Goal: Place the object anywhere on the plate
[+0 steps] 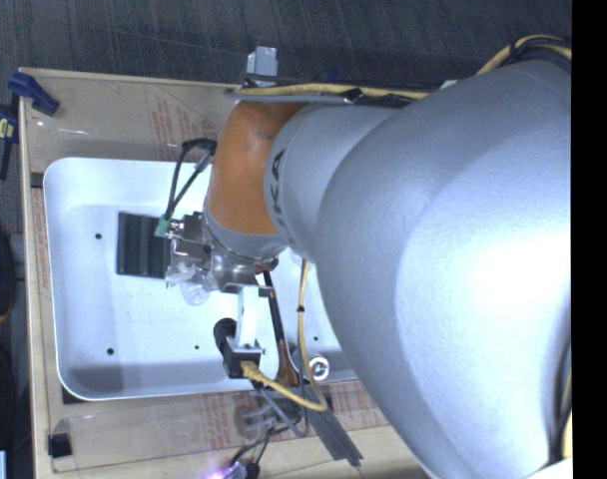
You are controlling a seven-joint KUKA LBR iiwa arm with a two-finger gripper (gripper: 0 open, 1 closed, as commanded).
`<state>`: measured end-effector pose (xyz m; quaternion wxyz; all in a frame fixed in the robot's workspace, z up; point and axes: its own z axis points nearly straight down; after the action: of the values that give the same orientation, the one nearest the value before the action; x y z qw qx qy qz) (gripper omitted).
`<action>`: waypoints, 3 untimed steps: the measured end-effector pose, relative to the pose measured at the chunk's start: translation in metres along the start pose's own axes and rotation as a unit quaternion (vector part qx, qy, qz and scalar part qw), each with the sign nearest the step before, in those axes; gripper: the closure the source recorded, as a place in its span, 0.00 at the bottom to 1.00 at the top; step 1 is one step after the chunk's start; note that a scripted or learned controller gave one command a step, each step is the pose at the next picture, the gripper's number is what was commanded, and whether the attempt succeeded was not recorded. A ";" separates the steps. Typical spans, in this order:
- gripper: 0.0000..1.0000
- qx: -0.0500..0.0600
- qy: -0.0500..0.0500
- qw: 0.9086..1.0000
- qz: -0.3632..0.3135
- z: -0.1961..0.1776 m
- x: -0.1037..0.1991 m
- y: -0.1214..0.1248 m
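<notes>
Dark rectangle (pixel 139 244) is the one thing you can pick out as the task's own: a flat, dark slab lying on the floor of the white bin (pixel 74 198). It sits just to the image-left of the gripper (pixel 191 270), its near edge meeting the gripper's outline, though you cannot tell whether the two actually touch. You cannot tell either whether this slab is the plate or the object.

Look at the gripper itself: it hangs low over the bin's middle, a cluster of metal and pale, glassy parts. Whether it is open or closed cannot be told from this angle, and nothing can be seen held in it.

Straight above the gripper you have the orange band (pixel 242 178), and past that the grey arm (pixel 433 267) swells across everything to the gripper's right, hiding whatever lies beyond. A black cable (pixel 184 173) loops from the band down to the gripper's upper left side.

Below the gripper, toward the bin's near wall, a black fitting (pixel 226 335) sits by a white strip, and a yellow cable (pixel 284 392) trails out over the wooden bench (pixel 134 427). Far off to the gripper's upper left, a blue clamp (pixel 32 93) grips the bench corner.
</notes>
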<state>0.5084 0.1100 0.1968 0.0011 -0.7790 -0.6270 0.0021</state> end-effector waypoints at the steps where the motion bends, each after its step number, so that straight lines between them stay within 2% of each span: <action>1: 1.00 0.000 0.000 0.999 0.054 0.006 0.031 0.033; 2: 1.00 0.002 0.000 1.000 -0.003 0.006 -0.040 0.065; 3: 1.00 0.001 0.001 0.982 0.191 0.097 0.029 0.123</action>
<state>0.6339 0.1118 0.0992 0.0022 -0.8842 -0.4671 0.0018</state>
